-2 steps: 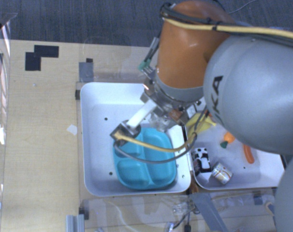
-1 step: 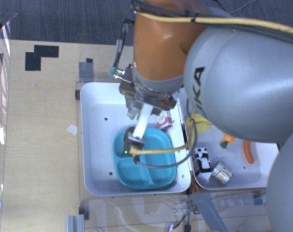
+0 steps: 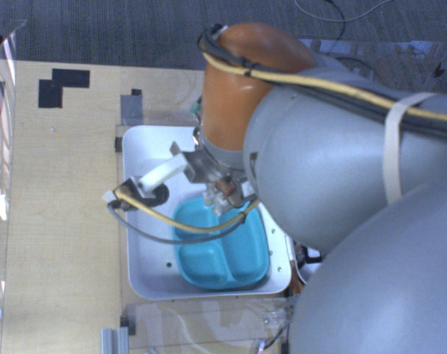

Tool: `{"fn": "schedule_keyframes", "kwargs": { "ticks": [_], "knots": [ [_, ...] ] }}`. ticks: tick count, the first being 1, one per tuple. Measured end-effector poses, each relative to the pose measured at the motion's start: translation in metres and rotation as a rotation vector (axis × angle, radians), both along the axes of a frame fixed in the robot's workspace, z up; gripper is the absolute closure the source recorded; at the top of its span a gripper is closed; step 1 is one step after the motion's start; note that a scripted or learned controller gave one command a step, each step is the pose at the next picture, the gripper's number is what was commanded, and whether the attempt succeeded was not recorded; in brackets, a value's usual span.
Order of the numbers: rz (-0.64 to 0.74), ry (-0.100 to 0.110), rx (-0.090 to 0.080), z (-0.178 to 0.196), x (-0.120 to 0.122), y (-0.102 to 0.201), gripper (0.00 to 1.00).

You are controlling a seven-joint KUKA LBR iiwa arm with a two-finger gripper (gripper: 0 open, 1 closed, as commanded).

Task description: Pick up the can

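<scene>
Item: white bin (image 3: 139, 271) on the counter (image 3: 54, 212), holding a blue two-compartment tray (image 3: 231, 260). End effector (image 3: 222, 198) hangs low over the tray's far left part, with a yellow cable (image 3: 146, 206) looping to its left; its state cannot be told. Can: no can is discernible, so its direction from the end effector and its long axis cannot be judged; it may lie beneath the arm (image 3: 341, 168).

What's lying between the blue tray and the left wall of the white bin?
In the camera view, bare white bin floor separates the blue tray from the bin's left wall; a yellow cable and a grey one arc over that stretch from the arm.
</scene>
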State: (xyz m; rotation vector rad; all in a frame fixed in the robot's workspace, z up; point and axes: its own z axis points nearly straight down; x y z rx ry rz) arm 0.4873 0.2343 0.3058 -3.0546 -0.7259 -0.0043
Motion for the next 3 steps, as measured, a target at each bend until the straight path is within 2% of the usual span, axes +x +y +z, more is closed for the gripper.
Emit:
{"fn": "schedule_keyframes", "kwargs": {
  "ticks": [1,2,3],
  "knots": [
    [-0.258,0.001,0.001,-0.052,0.000,0.000,1.00],
    [-0.265,-0.001,0.000,-0.039,0.000,0.000,1.00],
    [-0.187,-0.004,0.003,0.054,0.011,-0.005,1.00]
  ]
}}
